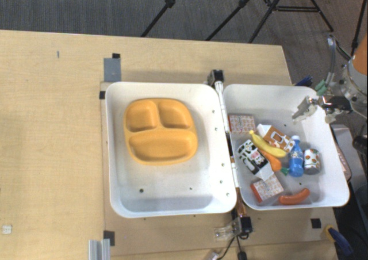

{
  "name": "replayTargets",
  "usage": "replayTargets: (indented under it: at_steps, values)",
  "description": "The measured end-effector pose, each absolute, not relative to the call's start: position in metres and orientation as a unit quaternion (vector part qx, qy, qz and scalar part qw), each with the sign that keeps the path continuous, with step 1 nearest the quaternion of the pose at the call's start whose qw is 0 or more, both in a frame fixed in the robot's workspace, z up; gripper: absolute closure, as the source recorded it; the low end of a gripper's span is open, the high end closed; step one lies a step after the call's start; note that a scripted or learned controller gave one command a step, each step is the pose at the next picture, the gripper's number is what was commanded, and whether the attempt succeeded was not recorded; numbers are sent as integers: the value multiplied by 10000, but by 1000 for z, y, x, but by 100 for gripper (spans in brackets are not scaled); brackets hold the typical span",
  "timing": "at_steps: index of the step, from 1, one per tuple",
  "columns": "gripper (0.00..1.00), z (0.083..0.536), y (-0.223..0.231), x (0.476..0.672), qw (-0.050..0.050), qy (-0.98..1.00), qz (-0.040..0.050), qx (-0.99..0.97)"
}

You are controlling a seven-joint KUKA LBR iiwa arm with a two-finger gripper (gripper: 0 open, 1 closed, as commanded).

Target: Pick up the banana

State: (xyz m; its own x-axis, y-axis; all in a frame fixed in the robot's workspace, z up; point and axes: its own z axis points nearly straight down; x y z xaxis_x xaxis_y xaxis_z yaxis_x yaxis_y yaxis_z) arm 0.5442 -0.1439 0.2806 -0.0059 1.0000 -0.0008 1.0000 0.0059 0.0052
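Running off the right edge: the arm, all but its wrist cut away. Too small and blurred to judge: the gripper fingers. Lying partly hidden under the banana: an orange carrot-like piece. Staying unreadable: print on the small cartons.

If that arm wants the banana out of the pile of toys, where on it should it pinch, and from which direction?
Probably the middle of the banana, coming straight down from above. It lies flat on top of the heap in the right bin, running diagonally, so the fingers should close across its narrow width. The blue bottle crowds its lower end, so mid-body looks safest.
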Motion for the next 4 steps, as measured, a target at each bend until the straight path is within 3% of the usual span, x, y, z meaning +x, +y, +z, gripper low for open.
replayTargets:
  at_steps: [1,3,4]
  values:
    - [0,160,-111,565,9,7515,10,6598]
    - [0,110,-98,571,286,7416,137,6701]
    - [0,110,-94,563,320,7512,159,6591]
